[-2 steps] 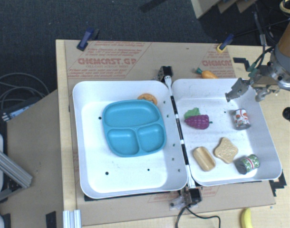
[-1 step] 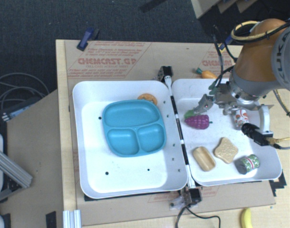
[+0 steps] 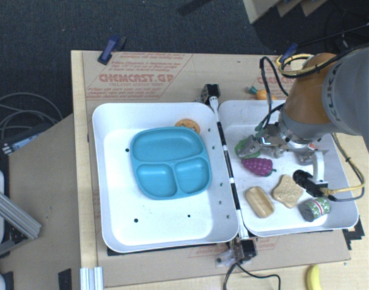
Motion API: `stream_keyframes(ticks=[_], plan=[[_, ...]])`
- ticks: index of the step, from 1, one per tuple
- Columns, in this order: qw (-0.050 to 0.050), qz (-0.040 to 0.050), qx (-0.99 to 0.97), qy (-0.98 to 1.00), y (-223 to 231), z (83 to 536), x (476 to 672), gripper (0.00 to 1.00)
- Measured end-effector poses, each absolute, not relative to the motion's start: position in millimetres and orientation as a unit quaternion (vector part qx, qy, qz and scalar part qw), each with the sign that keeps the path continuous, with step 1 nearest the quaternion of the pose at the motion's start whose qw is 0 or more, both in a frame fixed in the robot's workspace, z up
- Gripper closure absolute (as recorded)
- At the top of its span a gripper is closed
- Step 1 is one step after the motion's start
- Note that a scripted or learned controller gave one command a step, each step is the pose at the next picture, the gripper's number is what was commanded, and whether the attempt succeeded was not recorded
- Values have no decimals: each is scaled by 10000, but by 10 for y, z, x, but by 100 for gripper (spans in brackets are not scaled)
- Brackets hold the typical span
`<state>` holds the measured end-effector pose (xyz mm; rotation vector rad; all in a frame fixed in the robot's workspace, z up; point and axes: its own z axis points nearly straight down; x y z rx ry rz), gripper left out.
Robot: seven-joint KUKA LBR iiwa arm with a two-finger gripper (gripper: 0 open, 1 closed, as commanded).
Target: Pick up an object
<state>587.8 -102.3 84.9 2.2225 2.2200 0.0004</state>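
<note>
Camera view, claw grip unclear, over knobbly purple grape bunch, right bin.

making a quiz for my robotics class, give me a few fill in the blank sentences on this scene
1. The blue divided tray lies in the ____ bin.
2. The tray has ____ compartments.
3. The purple grapes lie in the ____ bin.
4. The gripper hangs over the ____ bin.

Missing words: left; three; right; right

Even, bright overhead light, soft shadows, white bins near glare, slight overall softness.
</note>
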Motion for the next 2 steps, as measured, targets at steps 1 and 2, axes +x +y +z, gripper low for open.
stream_keyframes(ticks=[1, 2], plan=[[-6, 0, 7073, 7069, -1026, 851, 5507, 0], [12, 15, 7074, 7068, -1023, 961, 5522, 100]])
